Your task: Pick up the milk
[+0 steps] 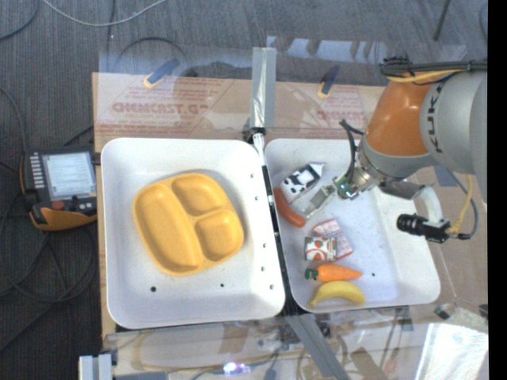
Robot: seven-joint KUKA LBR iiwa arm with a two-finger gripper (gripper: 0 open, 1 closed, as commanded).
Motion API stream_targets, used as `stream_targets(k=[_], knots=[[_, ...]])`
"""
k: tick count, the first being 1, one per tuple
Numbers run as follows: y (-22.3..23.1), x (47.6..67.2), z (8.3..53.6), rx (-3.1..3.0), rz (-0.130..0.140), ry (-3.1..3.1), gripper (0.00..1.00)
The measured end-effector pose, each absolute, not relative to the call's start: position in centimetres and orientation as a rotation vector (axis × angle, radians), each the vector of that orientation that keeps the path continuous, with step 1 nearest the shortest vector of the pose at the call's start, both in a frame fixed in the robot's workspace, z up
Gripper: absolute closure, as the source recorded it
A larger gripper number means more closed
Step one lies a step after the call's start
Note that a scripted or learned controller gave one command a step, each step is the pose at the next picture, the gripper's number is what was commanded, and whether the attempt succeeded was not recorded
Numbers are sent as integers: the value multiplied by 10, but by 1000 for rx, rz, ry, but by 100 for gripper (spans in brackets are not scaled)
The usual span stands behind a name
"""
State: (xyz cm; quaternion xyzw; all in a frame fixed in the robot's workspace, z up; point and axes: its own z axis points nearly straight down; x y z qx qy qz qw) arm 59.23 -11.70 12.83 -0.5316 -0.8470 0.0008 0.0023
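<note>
The small black-and-white cow-patterned milk carton (303, 179) is lying on its side in the upper left part of the right white bin (396, 279), close to the divider between the two bins. Just beside it, to its lower right, the gripper (321, 196) is reaching in from the grey arm with the orange band (400, 121); the metal fingers (315, 201) are resting next to the carton rather than around it, and whether they are open or closed cannot be told from this slant. A reddish sausage-shaped toy (288, 210) is lying below the carton along the bin's left wall. Farther down, a red-and-white crumpled packet (326, 242) is sitting near the bin's middle, with an orange carrot (336, 273) beneath it and a yellow banana (337, 294) at the lower rim. In the left white bin (119, 291), a yellow three-compartment plastic tray (188, 222) is sitting on the floor. A handheld control pendant (62, 182) is lying left of the counter (174, 105).
</note>
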Motion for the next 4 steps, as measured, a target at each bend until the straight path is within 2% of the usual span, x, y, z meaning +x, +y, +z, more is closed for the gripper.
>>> stream_targets(k=[1,2,3,4], knots=[[-57,623,181,-1632,1,-2681,0],[-122,627,100,-1833,-7,-2556,0],[-113,661,95,-1930,47,-2421,0],[-113,660,103,-1923,61,-2416,100]])
